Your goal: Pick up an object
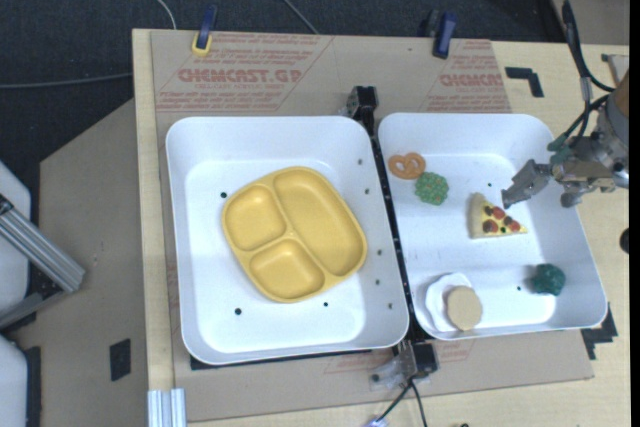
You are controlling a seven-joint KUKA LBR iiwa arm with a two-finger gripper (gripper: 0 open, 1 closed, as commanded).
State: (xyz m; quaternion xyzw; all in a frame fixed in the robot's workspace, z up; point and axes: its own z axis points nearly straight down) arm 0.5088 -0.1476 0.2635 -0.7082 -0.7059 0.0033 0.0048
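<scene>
Gripper reaching in from the right edge of the frame, over the right bin, just above and right of the pizza slice; fingers too dark and blurred to judge, so cannot tell whether wide or narrow, and nothing seen held between them. Several candidates lying in that right bin: pizza slice at the centre, green broccoli-like piece and pretzel toward the upper left, dark green lump at the lower right, round cookie on a small white dish at the lower left. Left bin carrying only the yellow divided plate, well apart from the gripper. Likely risks, judged from this layout: pizza slice flat and thin, so a closing grasp apt to skid over the top or nudge it sideways rather than catch it; descent slightly off toward the right apt to land on bare bin floor beside the slice; approach close to the right wall of the bin apt to clip the rim. A shove instead of a grasp apt to slide the slice toward the cookie dish. Small soft toys apt to slip out on lifting if caught only by an edge.
</scene>
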